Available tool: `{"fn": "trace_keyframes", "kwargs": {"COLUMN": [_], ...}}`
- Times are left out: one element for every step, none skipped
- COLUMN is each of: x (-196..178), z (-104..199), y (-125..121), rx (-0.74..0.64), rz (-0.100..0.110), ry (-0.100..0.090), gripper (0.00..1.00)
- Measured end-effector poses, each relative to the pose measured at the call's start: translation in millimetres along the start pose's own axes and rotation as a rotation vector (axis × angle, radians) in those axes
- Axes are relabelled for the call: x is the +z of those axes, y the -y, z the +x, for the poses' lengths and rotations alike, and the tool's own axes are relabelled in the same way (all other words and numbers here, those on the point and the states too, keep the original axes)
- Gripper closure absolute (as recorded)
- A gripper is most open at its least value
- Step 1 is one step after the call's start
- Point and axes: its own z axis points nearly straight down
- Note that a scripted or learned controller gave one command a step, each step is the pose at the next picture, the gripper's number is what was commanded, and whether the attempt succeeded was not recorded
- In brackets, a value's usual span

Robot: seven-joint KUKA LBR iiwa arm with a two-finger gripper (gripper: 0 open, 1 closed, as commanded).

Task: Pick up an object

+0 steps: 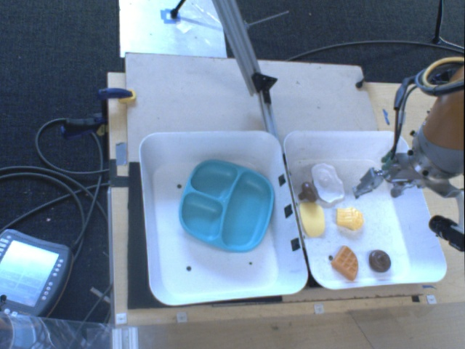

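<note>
Your tool (368, 182) is hovering over the upper part of the right bin (421, 257), reaching in from the right. Whether it is apart or together you cannot tell from this angle, and you are seeing nothing between its tips. It is sitting just right of a pale white lump (328, 182), apart from it, with no contact showing.

Moving outward, a small brown piece (307, 193) is touching the white lump's left side. Below those, a yellow oval piece (313, 219) is lying with its long axis running up and down the view, close to the bin's left wall. Beside it, a ridged yellow piece (349, 219) is lying near the bin's middle. Nearer the front, an orange waffle-like piece (346, 262) is lying tilted, its long axis slanting from upper left to lower right, and a round brown piece (379, 260) is sitting just right of it.

In the left bin (163, 267), a blue divided plate (227, 204) is lying flat, turned slightly askew. Both bins are resting on the counter (189, 93). No readable writing is showing anywhere.
</note>
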Motion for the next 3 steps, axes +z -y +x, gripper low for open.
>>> {"fn": "trace_keyframes", "kwargs": {"x": [0, 48, 111], "z": [0, -6, -7], "y": [0, -7, -5], "rx": [0.002, 0.004, 0.004], "rz": [-0.001, 0.004, 0.005], "ry": [0.000, 0.001, -0.001], "gripper": [0.00, 0.00, 0.00]}}
